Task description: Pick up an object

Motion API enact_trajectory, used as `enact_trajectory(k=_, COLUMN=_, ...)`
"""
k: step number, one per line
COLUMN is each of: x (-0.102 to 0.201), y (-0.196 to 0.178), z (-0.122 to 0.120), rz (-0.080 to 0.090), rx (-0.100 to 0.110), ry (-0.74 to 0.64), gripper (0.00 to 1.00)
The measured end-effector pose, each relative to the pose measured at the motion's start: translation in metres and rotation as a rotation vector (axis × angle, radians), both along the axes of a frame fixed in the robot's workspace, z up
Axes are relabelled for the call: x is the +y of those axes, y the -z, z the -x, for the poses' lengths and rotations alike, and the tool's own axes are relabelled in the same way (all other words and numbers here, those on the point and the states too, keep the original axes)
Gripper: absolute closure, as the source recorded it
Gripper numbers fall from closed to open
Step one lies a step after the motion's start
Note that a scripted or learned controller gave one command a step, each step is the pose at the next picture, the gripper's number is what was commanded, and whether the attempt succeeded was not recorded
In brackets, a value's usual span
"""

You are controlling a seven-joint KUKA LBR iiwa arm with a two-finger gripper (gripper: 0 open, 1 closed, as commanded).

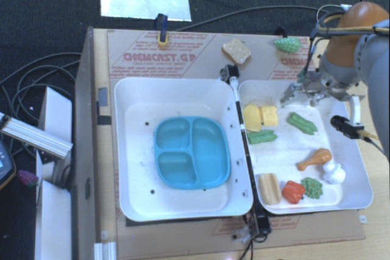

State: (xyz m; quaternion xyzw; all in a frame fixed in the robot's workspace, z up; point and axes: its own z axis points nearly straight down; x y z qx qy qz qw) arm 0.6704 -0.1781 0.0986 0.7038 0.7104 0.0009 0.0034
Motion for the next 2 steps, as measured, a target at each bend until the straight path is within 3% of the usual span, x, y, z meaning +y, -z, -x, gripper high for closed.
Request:
enact_trajectory(k=1, x=0.024, y=0.014, z=0.045, rz=-0.003, rx=0.005, ry=0.008, gripper=0.00)
enact_trajectory(k=2, x=0.024, y=0.002, z=0.043, rz=-0.003, rx=-0.001, ry=0.006, gripper=1.00)
